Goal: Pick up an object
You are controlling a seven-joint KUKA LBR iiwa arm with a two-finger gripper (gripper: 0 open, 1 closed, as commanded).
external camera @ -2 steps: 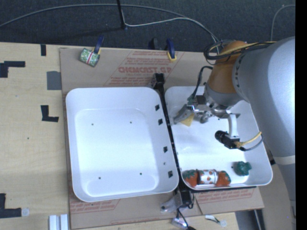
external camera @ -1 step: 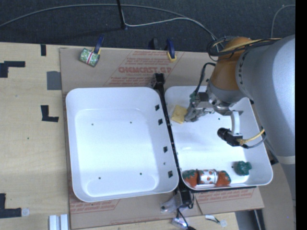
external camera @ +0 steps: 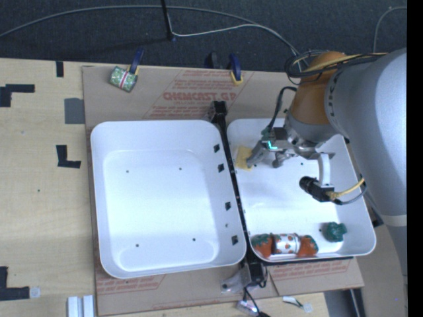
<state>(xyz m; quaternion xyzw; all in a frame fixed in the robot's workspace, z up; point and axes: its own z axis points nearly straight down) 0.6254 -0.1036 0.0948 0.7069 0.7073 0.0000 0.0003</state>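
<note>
One pale yellow object (external camera: 244, 157) lies at the far left of the right bin (external camera: 357, 243), hard against the divider, with the gripper (external camera: 268, 149) just beside it; I cannot tell how its jaws stand. So near the wall, a grasp might catch the rim or merely nudge the piece. An orange-and-white object (external camera: 285, 245) and a green one (external camera: 334, 230) sit along the near edge.

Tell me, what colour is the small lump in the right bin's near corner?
Teal green, clearest in the camera view.
</note>
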